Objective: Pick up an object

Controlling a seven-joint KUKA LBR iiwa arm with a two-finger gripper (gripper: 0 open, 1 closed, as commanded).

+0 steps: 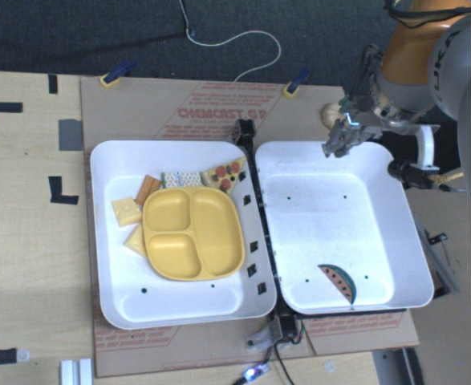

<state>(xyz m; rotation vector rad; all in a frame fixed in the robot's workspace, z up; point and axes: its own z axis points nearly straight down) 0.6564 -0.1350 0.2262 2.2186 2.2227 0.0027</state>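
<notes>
A: Gripper [341,144] first. It hangs over the far rim of the right bin [395,215], near that bin's back corner. Whether it is open or closed I cannot tell; the tip is small and dark against the rim. Nothing visible in it.

B: Target?

A: Task just says an object. Nearest candidate in that bin is the watermelon slice [339,282], flat on the floor near the front edge, well apart from the gripper. It's the one item in the right bin.

B: Other bin?

A: Left bin [107,215] has a yellow divided plate [193,233] in the middle. Around its far and left sides: a pizza slice [225,172] by the divider, a brown cracker-like piece [148,188], two pale yellow pieces, probably cheese [127,212], partly tucked under the plate, and a small patterned item I can't name.

B: Progress?

A: Judging from this, pick not yet done. Everything rests in the bins, nothing lifted. Left to do: travel to an object, descend, grasp, raise.

B: Bench?

A: Cardboard sheet [211,111] under both bins, a white cable [235,42] on dark cloth behind.
</notes>
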